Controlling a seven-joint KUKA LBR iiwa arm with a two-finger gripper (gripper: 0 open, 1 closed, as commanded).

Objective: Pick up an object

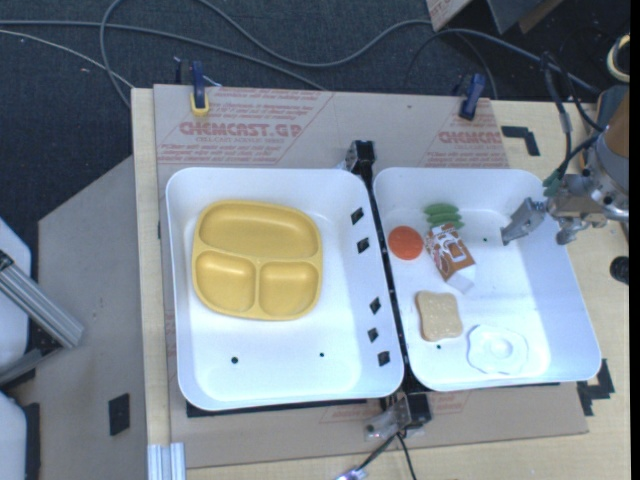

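The right bin (pixel 560 298) holds several toy foods: a green pea pod (pixel 441 213), an orange-red round slice (pixel 405 243), a brown and white carton (pixel 451 254) lying on its side, a tan bread slice (pixel 438 316) and a white fried egg (pixel 497 348). My gripper (pixel 545 228) hovers over the bin's upper right part, to the right of the carton and apart from every item. Its two grey fingers (pixel 517 222) are spread open with nothing between them.
The left bin (pixel 340 358) carries a yellow divided plate (pixel 257 260). A black clamp strip (pixel 375 268) runs between the two bins. The arm's wrist (pixel 610 168) comes in over the right bin's far right rim.
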